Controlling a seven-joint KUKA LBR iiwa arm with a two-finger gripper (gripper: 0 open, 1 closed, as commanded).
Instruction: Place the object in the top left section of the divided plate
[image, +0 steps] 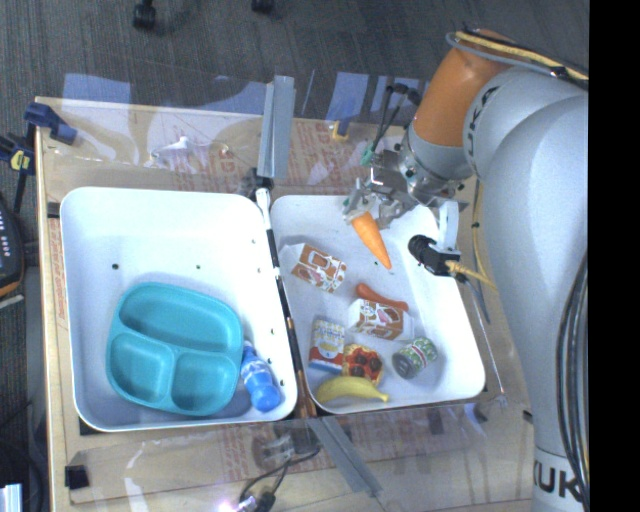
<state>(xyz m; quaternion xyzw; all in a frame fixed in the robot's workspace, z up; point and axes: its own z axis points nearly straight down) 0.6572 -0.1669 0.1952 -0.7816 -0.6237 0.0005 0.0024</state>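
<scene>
The pincer (372, 203) pinches the top of a carrot (372, 240) hanging over the right bin (455, 330), while the teal divided plate (175, 347) in the left bin (90, 240) awaits delivery.

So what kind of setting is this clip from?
Most likely a robotics lab pick-and-place bench: two white bins side by side, a KUKA arm reaching in, and toy food such as a carrot and banana.
</scene>
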